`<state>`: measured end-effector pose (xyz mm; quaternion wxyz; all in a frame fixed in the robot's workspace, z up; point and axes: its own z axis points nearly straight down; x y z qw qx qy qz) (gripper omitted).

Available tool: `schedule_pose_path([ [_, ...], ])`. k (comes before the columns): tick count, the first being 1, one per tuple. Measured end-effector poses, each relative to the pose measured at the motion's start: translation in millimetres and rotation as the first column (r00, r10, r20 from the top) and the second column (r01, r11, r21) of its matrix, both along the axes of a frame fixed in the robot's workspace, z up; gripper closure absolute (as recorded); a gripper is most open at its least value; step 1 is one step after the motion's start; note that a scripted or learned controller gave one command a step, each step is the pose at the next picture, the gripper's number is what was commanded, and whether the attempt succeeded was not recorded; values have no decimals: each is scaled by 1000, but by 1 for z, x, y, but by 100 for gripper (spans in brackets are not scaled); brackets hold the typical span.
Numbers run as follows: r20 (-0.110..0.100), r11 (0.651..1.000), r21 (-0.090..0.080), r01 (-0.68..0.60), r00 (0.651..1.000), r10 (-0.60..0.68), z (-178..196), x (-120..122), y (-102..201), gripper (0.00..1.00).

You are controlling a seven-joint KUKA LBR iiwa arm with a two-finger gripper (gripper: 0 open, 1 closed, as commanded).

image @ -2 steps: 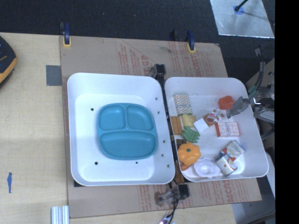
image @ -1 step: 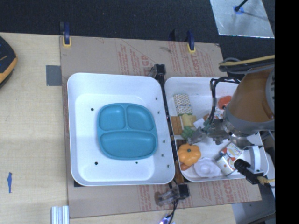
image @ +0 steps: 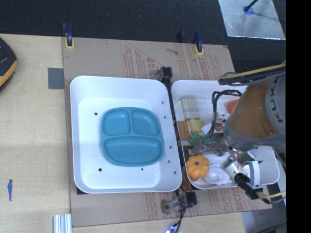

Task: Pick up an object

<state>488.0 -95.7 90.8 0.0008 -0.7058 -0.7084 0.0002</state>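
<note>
The right bin [image: 194,87] holds a jumble of small objects. An orange pumpkin-shaped toy [image: 198,166] lies near its front left corner, with a pale round piece [image: 214,177] beside it. A patterned block [image: 190,108] and a yellowish piece [image: 195,124] lie toward the back left, and a dark green item [image: 197,139] lies between them and the pumpkin. A red and white object [image: 228,111] peeks out by the arm. My gripper [image: 217,146] is down in this bin, just right of the green item and above the pumpkin. The wrist hides its fingertips.
The left bin [image: 82,130] carries a blue three-compartment plate [image: 132,135] in its middle. The arm's orange band [image: 250,113] and grey body cover the right half of the right bin. Black cables [image: 218,98] loop over the bin's back. Clamps hold the cardboard at the far edge.
</note>
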Motion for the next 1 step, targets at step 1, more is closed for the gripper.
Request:
schedule_pose_path([
  [1, 4, 1000, 0, -2, 1000, 2, 3, 61, -16, 0],
])
